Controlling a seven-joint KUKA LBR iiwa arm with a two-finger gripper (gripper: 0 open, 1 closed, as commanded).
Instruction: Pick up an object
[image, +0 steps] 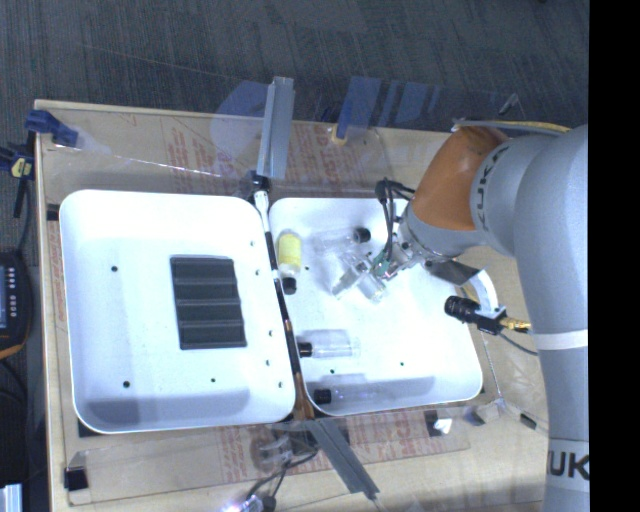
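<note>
White bins, two, one black ridged block, one yellow bottle, claw grip unclear

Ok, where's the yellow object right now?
The yellow object lies in the right bin, against its left wall, left of the gripper.

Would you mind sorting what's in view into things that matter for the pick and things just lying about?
For the pick:
- gripper, low in the right bin
- clear items beside it
- yellow bottle
- clear bottle

Lying about:
- black ridged block in the left bin
- blue clamp at the bench corner
</note>
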